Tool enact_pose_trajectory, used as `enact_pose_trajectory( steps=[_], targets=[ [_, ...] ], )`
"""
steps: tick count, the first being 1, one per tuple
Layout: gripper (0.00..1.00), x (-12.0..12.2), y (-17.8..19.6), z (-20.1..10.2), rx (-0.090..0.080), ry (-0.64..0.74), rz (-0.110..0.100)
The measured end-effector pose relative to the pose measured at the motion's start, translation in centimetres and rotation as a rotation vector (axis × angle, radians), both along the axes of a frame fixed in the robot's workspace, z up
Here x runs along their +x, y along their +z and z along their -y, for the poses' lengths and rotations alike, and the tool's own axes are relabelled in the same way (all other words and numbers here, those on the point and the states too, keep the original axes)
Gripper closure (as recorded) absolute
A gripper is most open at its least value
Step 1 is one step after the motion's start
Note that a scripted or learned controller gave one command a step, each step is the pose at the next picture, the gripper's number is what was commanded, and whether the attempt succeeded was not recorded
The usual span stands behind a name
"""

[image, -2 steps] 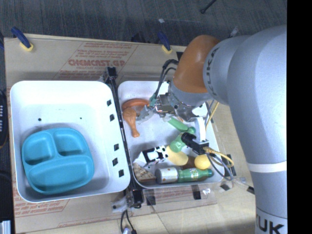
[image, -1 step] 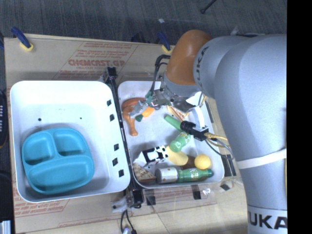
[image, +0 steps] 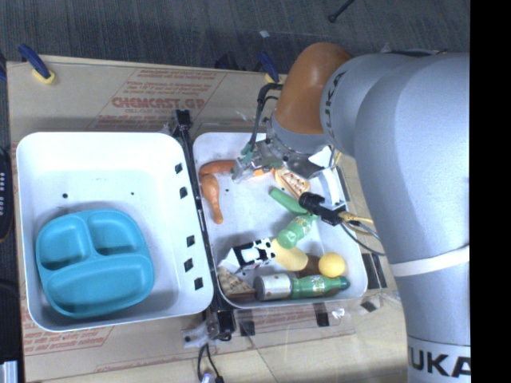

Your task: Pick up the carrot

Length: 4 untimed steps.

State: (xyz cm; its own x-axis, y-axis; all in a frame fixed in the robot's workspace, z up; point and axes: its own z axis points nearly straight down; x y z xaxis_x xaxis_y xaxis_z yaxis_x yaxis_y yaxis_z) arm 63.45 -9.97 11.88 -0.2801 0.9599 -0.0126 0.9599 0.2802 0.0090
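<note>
- the carrot (image: 212, 186) lies on the floor of the right bin (image: 239, 230), hard against that bin's left wall in its upper part, so by the look of it nothing has been lifted yet.
- it reads as a bent orange piece: one limb runs rightward from the wall, the other runs down along the wall toward the bin's middle.
- the pincer (image: 254, 162) hangs in the upper part of the same bin, just right of the carrot's upper limb and near its tip.
- whether it is spread or pressed together i cannot tell; the wrist hides most of it, and i see nothing pinched in it.
- what is left, i judge: settle over the carrot, grip it, raise it clear of the bin.
- the lower part of the bin holds a green bottle (image: 307, 286), a lemon (image: 332, 265) and other clutter, well apart from the carrot.
</note>
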Motion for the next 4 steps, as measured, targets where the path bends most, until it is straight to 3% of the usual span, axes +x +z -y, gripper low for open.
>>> enact_pose_trajectory(
  steps=[1, 2, 3, 4],
  targets=[
    [1.0, 1.7, -1.9, 5.2, 0.01, 0.463, -0.01],
    [1.0, 1.8, 8.9, -0.7, 0.002, 0.489, -0.003],
    [1.0, -1.9, 7.2, -5.4, 0.009, 0.195, -0.021],
    [1.0, -3.2, 8.7, -3.2, 0.004, 0.638, -0.022]
  ],
)
